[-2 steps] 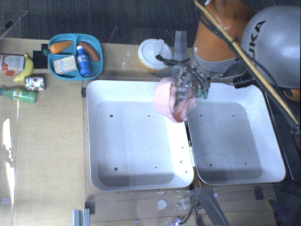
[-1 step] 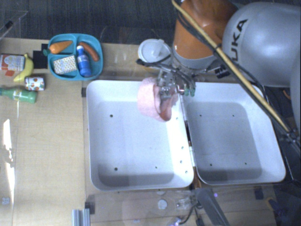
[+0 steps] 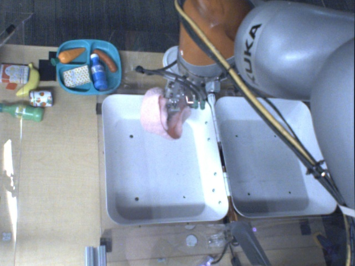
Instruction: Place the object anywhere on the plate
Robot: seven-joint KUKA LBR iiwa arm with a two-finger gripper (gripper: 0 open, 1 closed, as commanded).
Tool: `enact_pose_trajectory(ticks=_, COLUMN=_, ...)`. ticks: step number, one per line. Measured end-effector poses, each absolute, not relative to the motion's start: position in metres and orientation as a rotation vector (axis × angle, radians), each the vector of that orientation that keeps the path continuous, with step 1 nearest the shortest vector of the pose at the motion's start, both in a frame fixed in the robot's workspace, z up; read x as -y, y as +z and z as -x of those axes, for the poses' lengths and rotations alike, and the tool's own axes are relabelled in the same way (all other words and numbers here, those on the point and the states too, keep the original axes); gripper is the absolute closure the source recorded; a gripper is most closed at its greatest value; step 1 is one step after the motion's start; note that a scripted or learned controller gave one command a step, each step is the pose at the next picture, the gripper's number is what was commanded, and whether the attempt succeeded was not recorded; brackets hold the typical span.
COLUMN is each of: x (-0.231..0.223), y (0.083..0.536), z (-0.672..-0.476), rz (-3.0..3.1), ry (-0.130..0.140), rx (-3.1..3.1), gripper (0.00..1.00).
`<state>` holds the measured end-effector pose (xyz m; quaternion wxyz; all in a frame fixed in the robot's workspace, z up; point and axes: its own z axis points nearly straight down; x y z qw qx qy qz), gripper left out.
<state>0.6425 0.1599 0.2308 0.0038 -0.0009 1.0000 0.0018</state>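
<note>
A pink plate (image 3: 151, 114) is seen tilted at the far edge of the left bin (image 3: 161, 176), just beside the gripper (image 3: 176, 108). Whether the claw is clenched cannot be told. The placing step is judged in hand; a lowering over the plate is called for next.

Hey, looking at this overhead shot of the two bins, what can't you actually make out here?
- Gripper: its fingers are lost in blur against the pink plate, so open or shut is unclear.
- Reddish object: too blurred to identify, or to tell whether it is gripped.
- Right bin: its far side is covered by the grey arm.
</note>
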Motion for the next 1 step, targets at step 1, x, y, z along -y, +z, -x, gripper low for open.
enact_pose_trajectory(ticks=1, x=-0.1598, y=0.2314, z=-0.6427, rz=0.002, ry=0.006, rx=-3.133, gripper=0.0)
